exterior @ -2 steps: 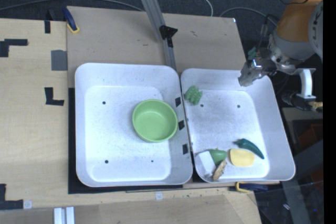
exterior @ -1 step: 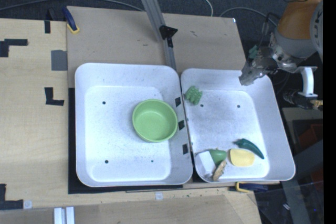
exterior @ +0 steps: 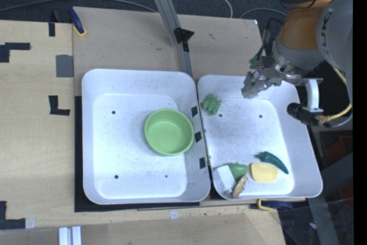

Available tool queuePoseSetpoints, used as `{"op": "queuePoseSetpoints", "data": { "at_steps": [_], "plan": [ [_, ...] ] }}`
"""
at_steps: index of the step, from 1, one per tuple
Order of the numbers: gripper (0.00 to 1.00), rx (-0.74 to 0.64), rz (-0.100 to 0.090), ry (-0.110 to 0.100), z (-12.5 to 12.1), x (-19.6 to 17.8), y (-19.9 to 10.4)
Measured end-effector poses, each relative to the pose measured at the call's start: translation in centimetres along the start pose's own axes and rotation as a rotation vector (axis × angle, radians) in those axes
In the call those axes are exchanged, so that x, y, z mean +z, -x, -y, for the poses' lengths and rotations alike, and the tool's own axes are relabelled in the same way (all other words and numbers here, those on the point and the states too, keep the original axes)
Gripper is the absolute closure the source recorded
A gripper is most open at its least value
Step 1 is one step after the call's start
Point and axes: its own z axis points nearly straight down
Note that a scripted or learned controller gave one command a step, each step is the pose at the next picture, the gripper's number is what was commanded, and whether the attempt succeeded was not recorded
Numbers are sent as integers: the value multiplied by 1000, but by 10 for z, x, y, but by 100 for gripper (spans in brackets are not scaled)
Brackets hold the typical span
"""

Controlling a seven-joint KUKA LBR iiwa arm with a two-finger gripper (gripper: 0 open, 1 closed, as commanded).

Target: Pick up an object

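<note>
Upper right of the frame: gripper (exterior: 253, 86) over the right bin's (exterior: 298, 140) top edge, can't tell its state. Nothing picked yet. Green broccoli-like toy (exterior: 211, 104) near upper left corner; yellow piece (exterior: 264, 172) and dark green pepper (exterior: 273, 161) lower down. All left to do.

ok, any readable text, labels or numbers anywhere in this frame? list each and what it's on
None readable.
The green bowl, both white bins and the small items in the right bin carry no print that I can see.
The arm and its gripper show no legible marking at this resolution.
</note>
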Motion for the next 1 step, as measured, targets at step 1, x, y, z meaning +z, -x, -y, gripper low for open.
{"op": "queuePoseSetpoints", "data": {
  "at_steps": [1],
  "plan": [
    [100,-1,-1,1,13,-11,-50]
  ]
}}
